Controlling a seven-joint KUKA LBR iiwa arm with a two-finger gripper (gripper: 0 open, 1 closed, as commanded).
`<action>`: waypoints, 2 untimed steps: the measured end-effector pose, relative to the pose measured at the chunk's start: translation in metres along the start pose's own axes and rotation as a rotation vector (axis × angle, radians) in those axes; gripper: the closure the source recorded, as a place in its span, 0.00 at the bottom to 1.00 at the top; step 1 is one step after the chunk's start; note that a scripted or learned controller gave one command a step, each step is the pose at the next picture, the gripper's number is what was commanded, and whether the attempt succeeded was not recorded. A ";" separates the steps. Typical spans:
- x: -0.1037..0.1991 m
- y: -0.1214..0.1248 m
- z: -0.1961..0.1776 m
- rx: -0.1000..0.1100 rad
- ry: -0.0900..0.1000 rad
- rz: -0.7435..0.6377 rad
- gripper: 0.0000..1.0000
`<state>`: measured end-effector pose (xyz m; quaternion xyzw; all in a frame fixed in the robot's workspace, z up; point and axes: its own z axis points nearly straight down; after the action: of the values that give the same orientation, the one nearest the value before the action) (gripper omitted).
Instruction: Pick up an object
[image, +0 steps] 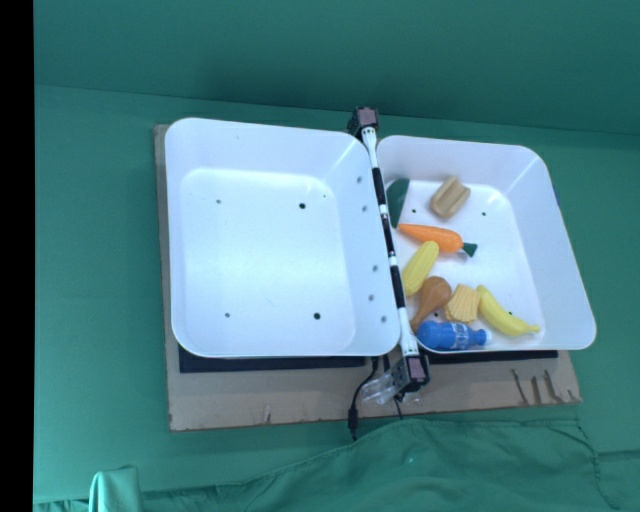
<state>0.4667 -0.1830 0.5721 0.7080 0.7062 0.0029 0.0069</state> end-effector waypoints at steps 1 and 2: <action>-0.004 -0.002 0.113 0.021 0.007 0.004 1.00; 0.038 0.000 0.078 0.005 0.003 -0.002 1.00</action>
<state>0.4675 -0.1452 0.4941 0.7072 0.7070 0.0021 0.0042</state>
